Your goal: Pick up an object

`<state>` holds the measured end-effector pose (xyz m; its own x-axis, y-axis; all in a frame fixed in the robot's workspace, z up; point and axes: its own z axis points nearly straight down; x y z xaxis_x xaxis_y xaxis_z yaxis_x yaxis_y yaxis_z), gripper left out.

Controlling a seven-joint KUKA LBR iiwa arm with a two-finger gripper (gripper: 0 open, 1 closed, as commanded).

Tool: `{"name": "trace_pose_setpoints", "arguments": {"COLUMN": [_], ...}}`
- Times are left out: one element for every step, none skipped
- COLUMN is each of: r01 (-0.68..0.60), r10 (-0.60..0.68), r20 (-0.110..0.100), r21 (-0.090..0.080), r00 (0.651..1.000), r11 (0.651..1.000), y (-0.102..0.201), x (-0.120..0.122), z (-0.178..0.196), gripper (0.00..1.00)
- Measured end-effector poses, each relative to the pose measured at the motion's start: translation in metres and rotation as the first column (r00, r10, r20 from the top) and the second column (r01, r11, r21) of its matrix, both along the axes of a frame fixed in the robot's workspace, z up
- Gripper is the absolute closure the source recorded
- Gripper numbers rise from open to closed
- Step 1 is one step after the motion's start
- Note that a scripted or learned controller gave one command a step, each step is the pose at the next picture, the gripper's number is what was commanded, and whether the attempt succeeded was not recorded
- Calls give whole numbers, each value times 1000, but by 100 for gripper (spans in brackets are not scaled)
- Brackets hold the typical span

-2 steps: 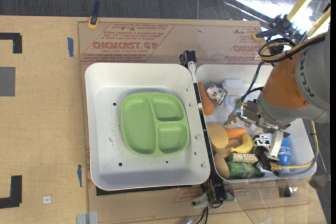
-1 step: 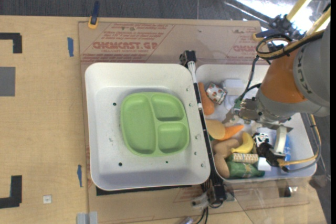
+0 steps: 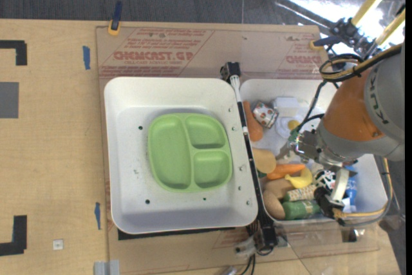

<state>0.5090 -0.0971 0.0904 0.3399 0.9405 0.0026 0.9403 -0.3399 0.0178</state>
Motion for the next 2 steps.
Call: {"name": "trace_pose_setpoints", "arguments": {"r01": [307, 626], "r10": [-307, -626], "r20": [-14, -7], "r21": [4, 12], "r00": [952, 780], "r11": [952, 779], "y": [1, -11], "x": [33, -9], "z": [-1, 0], "gripper": [0, 0]}}
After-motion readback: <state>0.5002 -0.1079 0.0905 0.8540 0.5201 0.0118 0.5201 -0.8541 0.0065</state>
